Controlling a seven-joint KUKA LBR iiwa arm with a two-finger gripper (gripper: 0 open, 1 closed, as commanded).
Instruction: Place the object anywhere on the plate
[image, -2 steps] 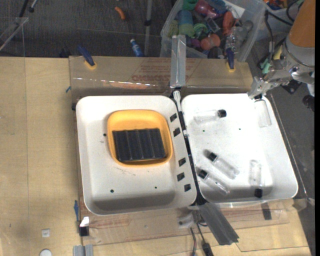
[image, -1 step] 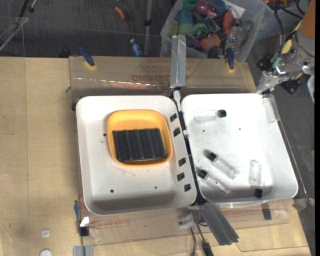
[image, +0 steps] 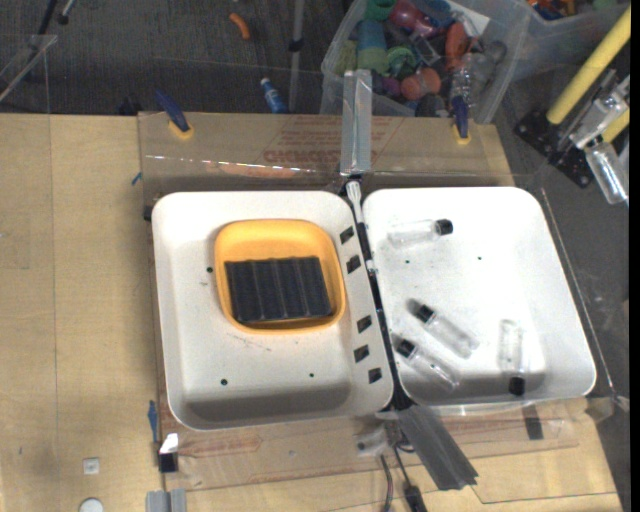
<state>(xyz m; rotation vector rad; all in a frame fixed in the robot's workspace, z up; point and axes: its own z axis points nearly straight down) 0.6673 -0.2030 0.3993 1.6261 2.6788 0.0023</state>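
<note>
Plate (image: 232, 240), orange and square with rounded corners, sits in the middle of the left bin (image: 180, 330). A dark ridged block (image: 278, 288) lies flat on it, well inside the rim and squared up with the plate's edges. It covers most of the plate's floor, so an orange border shows around it, widest along the far side.

The right bin (image: 530, 250) holds four clear vials with black caps. One vial (image: 420, 233) lies near the far wall with its cap pointing right. Two vials lie side by side near the divider, both slanted with their caps at the upper-left end: one (image: 442, 328) is a little farther back, the other (image: 428, 364) nearer the front wall. The fourth vial (image: 511, 350) lies apart near the front right corner, cap toward the front.

Both bins rest on the pale wooden desk (image: 70, 300), with a strip carrying black tabs (image: 362, 300) between them.

The claw (image: 612, 160) is up at the right edge, well clear of both bins. It is partly cut off there, and I cannot tell whether it is apart or together. Nothing is visibly gripped in it.

A clear tub of coloured toys (image: 420, 40) stands behind the desk.
</note>
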